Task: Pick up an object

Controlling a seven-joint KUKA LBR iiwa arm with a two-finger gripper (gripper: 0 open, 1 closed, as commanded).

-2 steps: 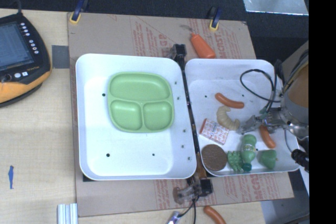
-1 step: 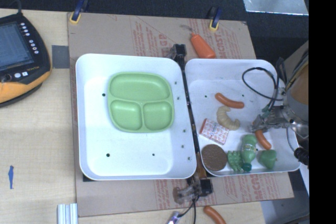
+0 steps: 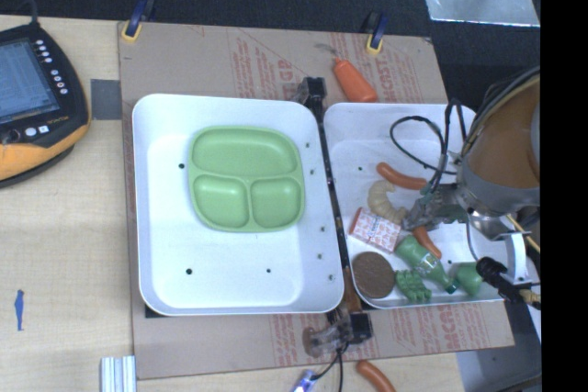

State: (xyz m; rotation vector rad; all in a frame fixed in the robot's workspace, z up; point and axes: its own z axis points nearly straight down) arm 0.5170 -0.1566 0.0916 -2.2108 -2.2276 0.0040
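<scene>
Left bin (image 3: 156, 197): green divided plate (image 3: 246, 176) sits centred, away from clutter. Right bin (image 3: 354, 128): candidates bunched toward near edge, so crowded picking: pink packet (image 3: 377, 229), brown disc (image 3: 373, 272), sausage (image 3: 401, 175), green toys (image 3: 415, 282). Gripper (image 3: 430, 212) low over pile at bin's right side, beside small orange piece (image 3: 424, 242); opening cannot be told, no object visibly held.

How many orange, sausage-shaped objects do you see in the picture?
4. One lies on the cardboard above the right bin, at. Two are inside that bin: and. One is at the bottom edge. The arm may hide others.
</scene>
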